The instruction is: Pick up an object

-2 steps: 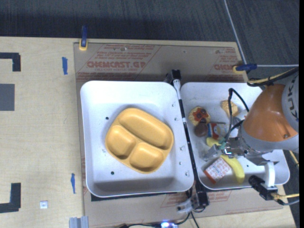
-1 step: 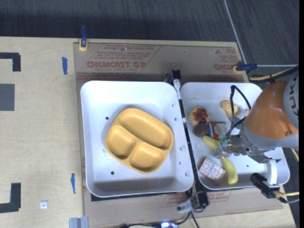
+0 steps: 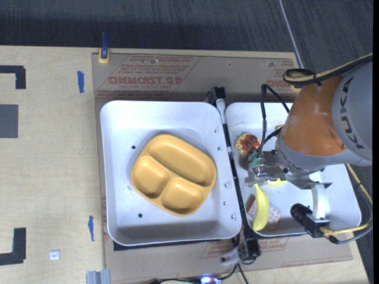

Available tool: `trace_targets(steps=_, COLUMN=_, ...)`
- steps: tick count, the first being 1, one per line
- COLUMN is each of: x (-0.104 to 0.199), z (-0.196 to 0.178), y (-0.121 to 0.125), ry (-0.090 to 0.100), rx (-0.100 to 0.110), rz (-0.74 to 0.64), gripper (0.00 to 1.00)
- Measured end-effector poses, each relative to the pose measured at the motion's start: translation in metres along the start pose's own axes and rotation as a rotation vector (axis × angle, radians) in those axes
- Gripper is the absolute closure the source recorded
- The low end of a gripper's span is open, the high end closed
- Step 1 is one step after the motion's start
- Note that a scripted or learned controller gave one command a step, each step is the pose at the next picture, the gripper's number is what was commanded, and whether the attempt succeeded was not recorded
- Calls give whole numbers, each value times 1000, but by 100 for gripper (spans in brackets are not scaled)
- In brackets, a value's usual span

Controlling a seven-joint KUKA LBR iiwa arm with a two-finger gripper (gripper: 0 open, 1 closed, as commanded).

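Camera view shows the gripper (image 3: 267,171) low in the right white bin (image 3: 350,218). I cannot tell its state. A yellow plastic banana (image 3: 260,209) lies just below it.

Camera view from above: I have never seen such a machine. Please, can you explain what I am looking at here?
This is one picture, taken by a fixed camera looking down at a slant on a bench. The grey and orange shape at the right is a robot arm; its gripper hangs over the right bin. Whether it holds anything cannot be seen. The left bin contains a yellow divided tray. The right bin contains a banana and a small red and yellow object, too small to identify.
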State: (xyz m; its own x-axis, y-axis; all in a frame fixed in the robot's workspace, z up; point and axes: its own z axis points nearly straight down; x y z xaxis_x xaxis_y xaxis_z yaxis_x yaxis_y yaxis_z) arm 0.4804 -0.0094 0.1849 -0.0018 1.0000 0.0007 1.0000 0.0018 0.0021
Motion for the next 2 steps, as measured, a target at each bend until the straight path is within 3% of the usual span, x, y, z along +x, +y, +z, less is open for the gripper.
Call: trace_targets(steps=2, x=0, z=-21, y=4, ry=-1, rx=-10, rz=0, gripper=100)
